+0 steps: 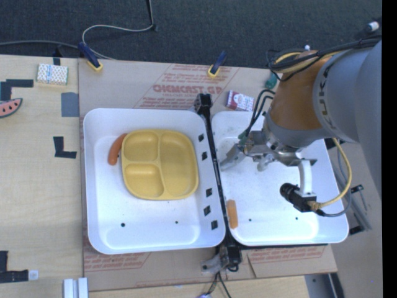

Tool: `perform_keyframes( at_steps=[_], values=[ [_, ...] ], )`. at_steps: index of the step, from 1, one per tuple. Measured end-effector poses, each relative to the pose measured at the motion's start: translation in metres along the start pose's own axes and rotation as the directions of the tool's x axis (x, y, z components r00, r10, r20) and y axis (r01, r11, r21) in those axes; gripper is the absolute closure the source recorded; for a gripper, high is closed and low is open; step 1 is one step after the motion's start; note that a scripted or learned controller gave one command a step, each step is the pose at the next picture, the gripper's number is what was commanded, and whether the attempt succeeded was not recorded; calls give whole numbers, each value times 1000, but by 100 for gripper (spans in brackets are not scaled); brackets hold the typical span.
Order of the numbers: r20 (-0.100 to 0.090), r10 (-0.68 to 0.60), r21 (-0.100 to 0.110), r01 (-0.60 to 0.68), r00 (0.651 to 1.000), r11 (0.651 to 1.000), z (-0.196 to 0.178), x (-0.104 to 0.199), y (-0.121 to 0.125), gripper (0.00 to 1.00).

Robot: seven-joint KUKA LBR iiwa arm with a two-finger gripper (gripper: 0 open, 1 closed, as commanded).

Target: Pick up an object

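Hovering low in right bin (322, 228), pincer (232, 157) state impossible to tell; best to centre over orange sausage (232, 213) by divider, descend squarely

My arm (335, 92) reaches in from the right, its grey body large in the upper right corner and the orange band bulging just above the wrist. The wrist angles down and to the left. I see the gripper (232, 157) low at the end of it, pointing left, its metal tip small and blurred.
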State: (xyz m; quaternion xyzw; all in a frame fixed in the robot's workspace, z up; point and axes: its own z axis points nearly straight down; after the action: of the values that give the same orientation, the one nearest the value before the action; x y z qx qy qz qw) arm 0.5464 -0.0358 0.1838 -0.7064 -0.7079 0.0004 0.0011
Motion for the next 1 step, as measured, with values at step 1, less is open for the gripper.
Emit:
perform_keyframes(
  at_steps=[1],
  values=[
    [2,0,-2,0,1000,1000,0,-14,96,0]
  ],
)
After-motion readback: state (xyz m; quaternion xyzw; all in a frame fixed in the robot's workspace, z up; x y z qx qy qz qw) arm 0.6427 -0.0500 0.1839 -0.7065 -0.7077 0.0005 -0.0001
